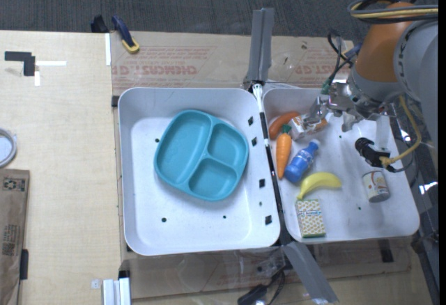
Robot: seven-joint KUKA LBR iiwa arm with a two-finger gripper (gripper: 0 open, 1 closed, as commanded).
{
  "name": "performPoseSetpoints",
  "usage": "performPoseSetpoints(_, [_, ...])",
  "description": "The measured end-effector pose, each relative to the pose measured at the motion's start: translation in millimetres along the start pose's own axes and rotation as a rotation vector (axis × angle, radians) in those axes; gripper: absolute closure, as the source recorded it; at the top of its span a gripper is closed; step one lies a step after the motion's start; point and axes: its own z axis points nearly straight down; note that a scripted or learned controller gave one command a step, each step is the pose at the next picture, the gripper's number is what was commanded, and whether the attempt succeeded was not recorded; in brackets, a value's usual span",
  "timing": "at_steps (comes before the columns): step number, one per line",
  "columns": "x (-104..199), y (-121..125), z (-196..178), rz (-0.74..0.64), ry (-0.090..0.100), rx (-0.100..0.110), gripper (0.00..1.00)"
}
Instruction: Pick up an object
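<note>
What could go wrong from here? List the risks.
1. Crowding: the carrot, blue bottle and banana lie close together in the right bin, so a reach for one may well nudge its neighbour.
2. The hand sits low near the bin's far wall, beside a small packet; it could scrape the wall.
3. The small can looks round and may roll away if touched.
</note>
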Motion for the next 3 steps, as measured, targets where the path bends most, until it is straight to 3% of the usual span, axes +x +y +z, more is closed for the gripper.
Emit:
performPoseSetpoints(1, [-45,40,12,0.096,0.005,-0.016,0.0])
performPoseSetpoints(2, [23,-2,14,0.288,0.003,-0.018,0.0])
performPoseSetpoints(3, [33,-25,12,0.632,0.01,-0.023,0.0])
